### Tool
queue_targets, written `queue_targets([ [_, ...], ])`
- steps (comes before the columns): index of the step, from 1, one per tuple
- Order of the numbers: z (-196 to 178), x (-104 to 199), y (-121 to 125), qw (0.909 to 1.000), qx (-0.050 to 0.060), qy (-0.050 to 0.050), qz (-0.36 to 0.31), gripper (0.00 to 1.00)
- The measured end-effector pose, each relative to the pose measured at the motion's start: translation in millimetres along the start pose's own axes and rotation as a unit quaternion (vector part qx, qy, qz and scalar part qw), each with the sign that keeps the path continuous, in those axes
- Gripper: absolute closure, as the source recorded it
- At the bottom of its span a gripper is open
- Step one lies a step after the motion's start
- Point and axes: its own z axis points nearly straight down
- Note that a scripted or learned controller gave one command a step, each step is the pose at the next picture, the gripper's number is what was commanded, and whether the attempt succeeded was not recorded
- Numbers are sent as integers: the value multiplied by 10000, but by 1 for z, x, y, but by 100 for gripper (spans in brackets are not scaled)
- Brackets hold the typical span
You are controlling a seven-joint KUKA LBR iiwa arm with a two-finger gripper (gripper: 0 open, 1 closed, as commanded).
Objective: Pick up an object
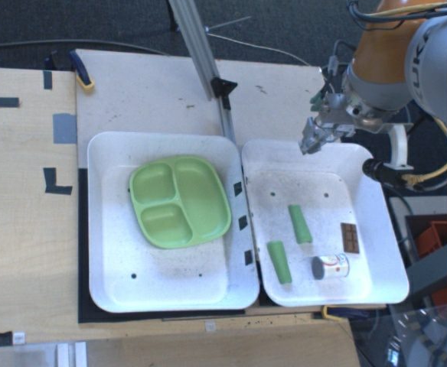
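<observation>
Right bin [376, 205]: holds all four loose objects
Can [330, 267]: lies at the bin's near edge; small, white, on its side
Green sticks: one [279, 262] left of the can; another [299, 224] just beyond
Brown block [350, 238]: beyond the can
Left bin [101, 205]: holds a green divided plate [180, 201]
Gripper [312, 144]: above the right bin's far rim; jaw state cannot be told
</observation>
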Motion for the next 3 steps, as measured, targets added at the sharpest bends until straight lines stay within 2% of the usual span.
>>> queue_targets([
  [2,29,113,26,10000,12,-4,4,100],
  [3,40,176,28,10000,11,-4,-3,100],
])
